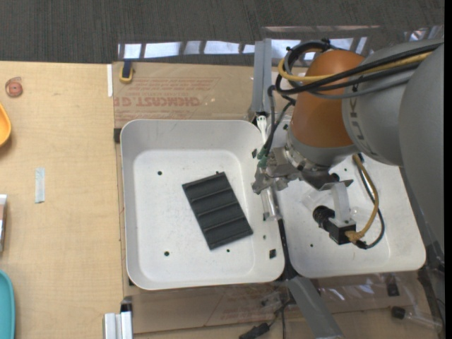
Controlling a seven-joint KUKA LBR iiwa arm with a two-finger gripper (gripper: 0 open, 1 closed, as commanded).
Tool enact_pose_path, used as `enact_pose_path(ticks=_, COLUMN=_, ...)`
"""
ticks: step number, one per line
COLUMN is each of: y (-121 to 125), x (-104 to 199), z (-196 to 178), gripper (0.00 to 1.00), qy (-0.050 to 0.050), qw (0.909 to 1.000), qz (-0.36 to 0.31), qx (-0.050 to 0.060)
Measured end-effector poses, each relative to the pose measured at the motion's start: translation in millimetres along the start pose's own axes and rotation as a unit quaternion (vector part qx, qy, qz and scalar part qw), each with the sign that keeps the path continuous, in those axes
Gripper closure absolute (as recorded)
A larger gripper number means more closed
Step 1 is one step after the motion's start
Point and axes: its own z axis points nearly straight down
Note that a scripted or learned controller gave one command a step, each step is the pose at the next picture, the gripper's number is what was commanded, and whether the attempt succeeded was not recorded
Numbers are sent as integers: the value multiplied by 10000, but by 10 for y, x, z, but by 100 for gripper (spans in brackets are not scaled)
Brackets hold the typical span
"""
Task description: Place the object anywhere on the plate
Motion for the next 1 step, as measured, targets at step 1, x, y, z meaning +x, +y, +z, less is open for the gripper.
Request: enact_pose_path(ticks=1, y=352, x=593, z=148, gripper=100, qy=-6, qw=9985, qz=-555, qx=-7)
